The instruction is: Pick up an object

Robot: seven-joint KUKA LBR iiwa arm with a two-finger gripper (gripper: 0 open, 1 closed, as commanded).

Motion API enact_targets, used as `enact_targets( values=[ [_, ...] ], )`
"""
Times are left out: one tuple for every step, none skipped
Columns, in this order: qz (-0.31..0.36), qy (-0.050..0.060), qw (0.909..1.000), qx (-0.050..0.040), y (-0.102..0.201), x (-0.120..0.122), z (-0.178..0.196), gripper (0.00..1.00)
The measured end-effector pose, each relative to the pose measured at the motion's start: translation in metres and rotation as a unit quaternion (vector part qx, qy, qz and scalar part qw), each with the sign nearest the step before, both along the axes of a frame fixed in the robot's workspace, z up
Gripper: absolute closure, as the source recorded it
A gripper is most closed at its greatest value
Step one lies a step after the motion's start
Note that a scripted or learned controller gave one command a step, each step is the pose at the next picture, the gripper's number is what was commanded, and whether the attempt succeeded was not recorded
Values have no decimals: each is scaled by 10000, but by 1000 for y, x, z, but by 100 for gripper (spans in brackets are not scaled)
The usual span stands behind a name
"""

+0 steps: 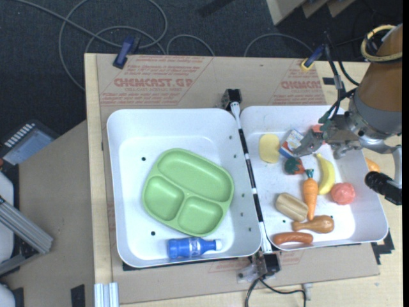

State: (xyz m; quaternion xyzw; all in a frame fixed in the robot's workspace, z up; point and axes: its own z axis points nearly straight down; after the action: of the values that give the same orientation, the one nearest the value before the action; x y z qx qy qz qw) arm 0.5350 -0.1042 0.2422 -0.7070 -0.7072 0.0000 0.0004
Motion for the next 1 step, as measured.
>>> enact_targets(
  values=[
    [-7,2,10000,-4,-33,28,-156,0]
  ],
)
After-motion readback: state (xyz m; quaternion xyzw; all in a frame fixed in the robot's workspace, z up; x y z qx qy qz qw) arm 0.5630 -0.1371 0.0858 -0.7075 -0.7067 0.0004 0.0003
